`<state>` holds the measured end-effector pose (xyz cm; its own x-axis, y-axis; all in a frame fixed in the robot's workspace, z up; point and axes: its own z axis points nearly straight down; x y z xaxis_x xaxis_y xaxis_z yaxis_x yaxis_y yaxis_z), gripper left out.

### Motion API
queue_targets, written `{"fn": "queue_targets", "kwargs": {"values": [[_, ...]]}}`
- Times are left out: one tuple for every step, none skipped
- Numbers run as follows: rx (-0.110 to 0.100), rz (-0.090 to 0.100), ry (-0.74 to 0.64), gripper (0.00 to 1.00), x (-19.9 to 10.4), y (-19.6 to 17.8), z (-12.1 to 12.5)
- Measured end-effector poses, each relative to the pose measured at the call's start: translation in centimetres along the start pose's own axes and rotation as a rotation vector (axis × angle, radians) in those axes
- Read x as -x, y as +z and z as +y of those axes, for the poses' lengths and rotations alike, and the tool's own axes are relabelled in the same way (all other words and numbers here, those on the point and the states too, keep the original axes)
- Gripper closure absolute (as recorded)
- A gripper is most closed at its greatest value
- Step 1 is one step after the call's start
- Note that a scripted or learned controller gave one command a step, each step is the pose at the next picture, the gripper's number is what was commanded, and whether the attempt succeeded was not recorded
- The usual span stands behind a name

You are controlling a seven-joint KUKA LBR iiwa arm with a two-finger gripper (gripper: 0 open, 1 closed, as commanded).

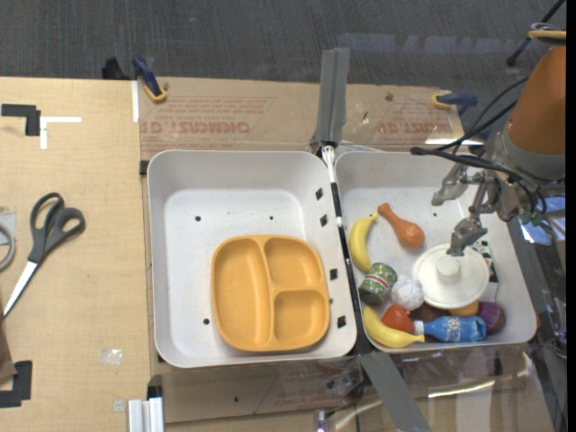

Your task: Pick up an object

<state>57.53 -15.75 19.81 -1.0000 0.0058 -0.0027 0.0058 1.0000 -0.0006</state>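
- The gripper [461, 216] is hanging over the right bin [360, 171], just above the knob of a white lid-like dish [452, 280]; two fingers are splaying apart — one up toward the back, one dipping toward the dish — and nothing is sitting between them.
- Candidate objects are crowding the front of that bin: a yellow banana [360, 241] lying along the divider, an orange drumstick toy [401, 226] apart behind it, a green-banded can [379, 279], a white ball [407, 292], a second banana [387, 329], a blue bottle [452, 330] lying flat, a purple piece [491, 314].
- Judgement: the arm is lining up on the dish because it is sitting topmost, resting on its neighbours.
- The left bin [180, 241] is holding an orange divided tray [270, 292].
- Scissors [43, 234] are lying on the tabletop [72, 331], well apart.
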Motion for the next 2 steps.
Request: {"fn": "queue_targets", "kwargs": {"values": [[-0.001, -0.002, 0.256, 0.0, 1.9, 10.5, 0.6], [0.0, -0.005, 0.317, 0.0, 5.6, 10.3, 3.5]]}}
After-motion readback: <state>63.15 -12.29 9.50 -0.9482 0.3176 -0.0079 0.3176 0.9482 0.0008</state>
